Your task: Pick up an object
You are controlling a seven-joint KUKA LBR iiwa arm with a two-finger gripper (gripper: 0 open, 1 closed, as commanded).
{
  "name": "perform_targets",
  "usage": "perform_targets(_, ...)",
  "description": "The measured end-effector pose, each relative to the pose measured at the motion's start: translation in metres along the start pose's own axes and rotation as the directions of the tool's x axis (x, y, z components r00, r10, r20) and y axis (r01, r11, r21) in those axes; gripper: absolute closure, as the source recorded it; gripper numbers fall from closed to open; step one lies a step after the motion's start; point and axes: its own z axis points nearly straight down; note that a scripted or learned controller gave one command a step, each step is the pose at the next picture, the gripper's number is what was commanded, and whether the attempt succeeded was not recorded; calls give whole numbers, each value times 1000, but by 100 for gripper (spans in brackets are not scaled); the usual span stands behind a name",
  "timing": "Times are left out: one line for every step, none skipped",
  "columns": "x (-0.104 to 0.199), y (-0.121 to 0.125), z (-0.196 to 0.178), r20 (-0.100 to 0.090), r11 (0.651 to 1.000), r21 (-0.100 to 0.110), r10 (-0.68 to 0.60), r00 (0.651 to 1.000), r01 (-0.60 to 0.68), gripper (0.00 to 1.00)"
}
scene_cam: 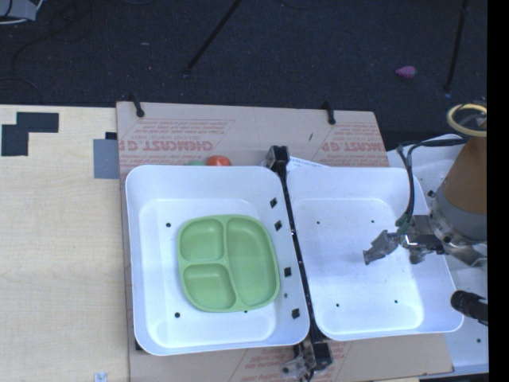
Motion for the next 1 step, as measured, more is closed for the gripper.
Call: perform_targets(5, -5, 63, -1, 1000, 1, 0, 1000, 0, 0)
